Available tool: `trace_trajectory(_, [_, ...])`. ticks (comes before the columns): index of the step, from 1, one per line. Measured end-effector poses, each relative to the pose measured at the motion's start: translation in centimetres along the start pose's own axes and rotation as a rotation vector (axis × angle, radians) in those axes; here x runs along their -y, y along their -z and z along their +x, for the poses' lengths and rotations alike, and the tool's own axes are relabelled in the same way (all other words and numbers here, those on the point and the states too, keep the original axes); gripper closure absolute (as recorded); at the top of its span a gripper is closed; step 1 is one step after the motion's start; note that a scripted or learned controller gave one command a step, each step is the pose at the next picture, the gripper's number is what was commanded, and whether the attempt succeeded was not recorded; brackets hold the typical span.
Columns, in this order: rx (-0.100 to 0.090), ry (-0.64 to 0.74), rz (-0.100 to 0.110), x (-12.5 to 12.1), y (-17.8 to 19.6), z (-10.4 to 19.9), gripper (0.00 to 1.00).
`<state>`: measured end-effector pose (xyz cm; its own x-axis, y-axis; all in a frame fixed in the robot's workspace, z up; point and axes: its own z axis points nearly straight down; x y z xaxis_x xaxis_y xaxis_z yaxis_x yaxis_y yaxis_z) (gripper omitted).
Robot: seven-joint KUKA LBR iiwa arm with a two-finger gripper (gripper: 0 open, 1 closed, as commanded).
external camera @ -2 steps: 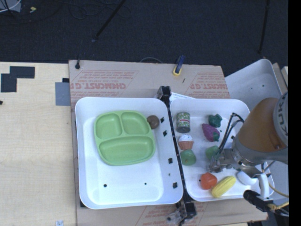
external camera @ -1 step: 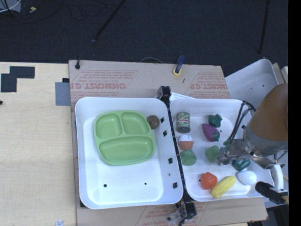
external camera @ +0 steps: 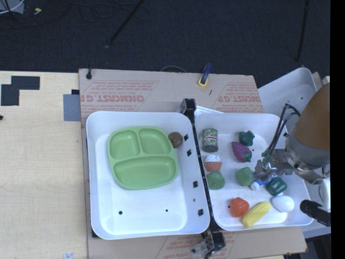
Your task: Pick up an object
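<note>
I read the hand (external camera: 265,172) low in the right bin (external camera: 226,124), its tip over the gap between 2 green toys: a light green one (external camera: 244,176) just to its left and a dark green one (external camera: 277,186) just to its right. I cannot tell how wide it stands or whether it has anything. The light green toy looks small, light, hard and smooth plastic, likely to slip or roll, so I would pinch it across its widest middle.
</note>
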<state>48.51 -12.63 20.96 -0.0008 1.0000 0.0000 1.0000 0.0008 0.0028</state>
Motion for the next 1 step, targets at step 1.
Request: trace_trajectory(1, [0.0, 0.0, 0.003, -0.06, 1.86, -0.04, 1.0])
